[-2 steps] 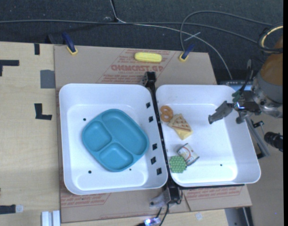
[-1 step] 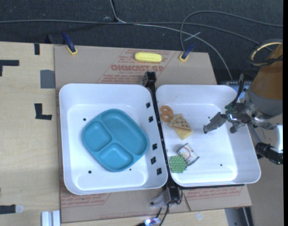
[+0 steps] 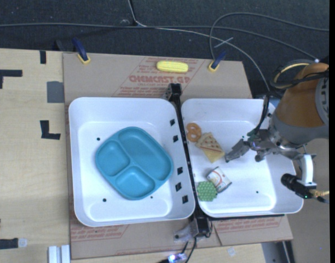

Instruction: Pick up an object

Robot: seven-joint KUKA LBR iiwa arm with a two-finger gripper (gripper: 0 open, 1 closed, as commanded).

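Camera view looks down on the tabletop (image 3: 25,147), pale wood with a cardboard sheet (image 3: 151,78) under two white bins. Left bin (image 3: 82,119) carries a big blue divided plate (image 3: 133,162), sitting flat near its middle. Right bin (image 3: 266,199) has the arm (image 3: 301,111) over its right side, grey with the orange band showing. The gripper (image 3: 237,151) hangs low over the right bin's middle, and whether its fingers are spread or closed I cannot tell; nothing shows between them. Just left of it lies a tan wedge-shaped toy (image 3: 209,146), touching a small pretzel (image 3: 193,131) at its upper left. Below sits a small printed packet (image 3: 218,179), right beside a green round piece (image 3: 207,190). Up top, a yellow banana-like toy (image 3: 172,67) rests on the cardboard, outside both bins.
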